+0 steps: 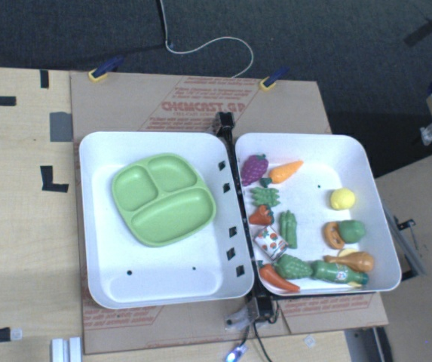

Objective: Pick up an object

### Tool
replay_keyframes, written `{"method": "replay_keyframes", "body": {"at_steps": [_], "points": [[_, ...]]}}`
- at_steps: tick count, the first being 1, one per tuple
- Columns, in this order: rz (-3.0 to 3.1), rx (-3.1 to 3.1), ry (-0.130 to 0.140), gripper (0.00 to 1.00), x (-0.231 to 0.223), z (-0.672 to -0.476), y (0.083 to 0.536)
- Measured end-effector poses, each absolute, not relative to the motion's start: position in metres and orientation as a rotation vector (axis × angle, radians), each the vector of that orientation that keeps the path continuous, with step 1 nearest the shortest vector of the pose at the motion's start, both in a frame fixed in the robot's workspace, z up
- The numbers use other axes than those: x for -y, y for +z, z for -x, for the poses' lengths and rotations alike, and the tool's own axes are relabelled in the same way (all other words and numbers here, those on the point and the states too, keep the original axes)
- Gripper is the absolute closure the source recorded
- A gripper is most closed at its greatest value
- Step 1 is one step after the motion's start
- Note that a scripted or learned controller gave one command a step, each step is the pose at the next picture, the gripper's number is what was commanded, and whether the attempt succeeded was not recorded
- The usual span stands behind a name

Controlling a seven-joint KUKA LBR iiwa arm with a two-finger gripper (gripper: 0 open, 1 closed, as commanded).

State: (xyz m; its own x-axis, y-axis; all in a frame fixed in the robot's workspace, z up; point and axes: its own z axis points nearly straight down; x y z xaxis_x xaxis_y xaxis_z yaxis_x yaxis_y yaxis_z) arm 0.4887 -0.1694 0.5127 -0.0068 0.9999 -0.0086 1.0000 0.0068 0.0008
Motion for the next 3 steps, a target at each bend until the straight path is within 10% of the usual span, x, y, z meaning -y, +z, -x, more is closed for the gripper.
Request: {"method": "replay_keyframes", "body": {"at_steps": [1,3], "points": [[-2.208,-2.224,-0.009,1.00,0.169,-0.489,0.523],[-2.203,-2.244,-0.002,1.00,-0.131,-0.483,0.498]]}}
